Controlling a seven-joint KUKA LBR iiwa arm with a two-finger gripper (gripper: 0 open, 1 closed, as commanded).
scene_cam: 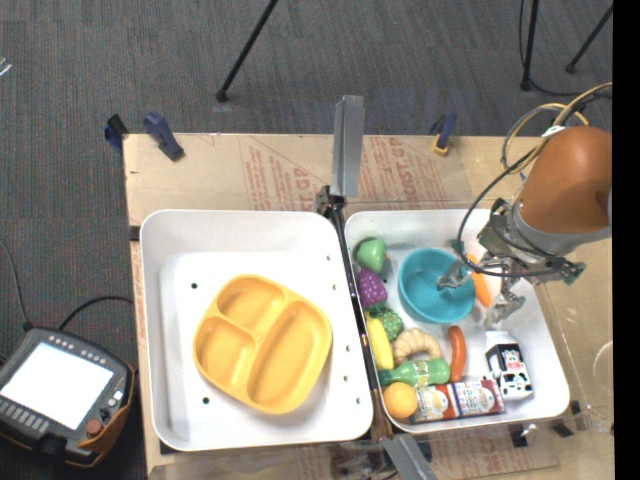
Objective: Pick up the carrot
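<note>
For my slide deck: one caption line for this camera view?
KUKA arm's gripper hovers over the carrot beside the teal bowl in the right bin; yellow divided plate in the left bin.

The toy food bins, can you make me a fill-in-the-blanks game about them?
1. The yellow tray lies in the ______ bin.
2. The colour of the bowl in the right bin is ______.
3. The carrot lies just to the ______ of the bowl.
4. The arm's pincer is over the ______ bin.

Missing words: left; blue; right; right
</note>
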